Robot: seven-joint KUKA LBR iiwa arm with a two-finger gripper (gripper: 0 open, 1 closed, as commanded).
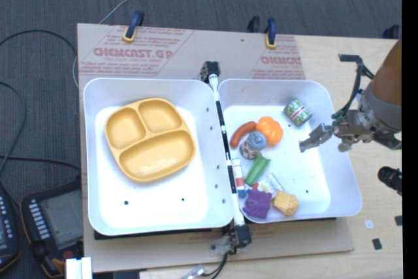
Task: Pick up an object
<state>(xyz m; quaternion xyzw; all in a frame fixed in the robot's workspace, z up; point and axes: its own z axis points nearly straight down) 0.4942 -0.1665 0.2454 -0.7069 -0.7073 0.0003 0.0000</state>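
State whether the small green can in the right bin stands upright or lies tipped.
Tipped: the green can lies on its side, tilted, in the right bin.

Two shallow white bins sit side by side on a brown board. Left bin [98, 206]: one yellow plastic three-compartment plate [151, 138]. Right bin [339, 196]: orange ball [270, 129], red sausage-shaped toy [243, 132], green-labelled can [297, 112] lying tilted, green pepper-like toy [257, 168], purple grape cluster [258, 203], yellow corn piece [285, 203]. Gripper [315, 138] hovers over the right bin's right side, apart from all objects.
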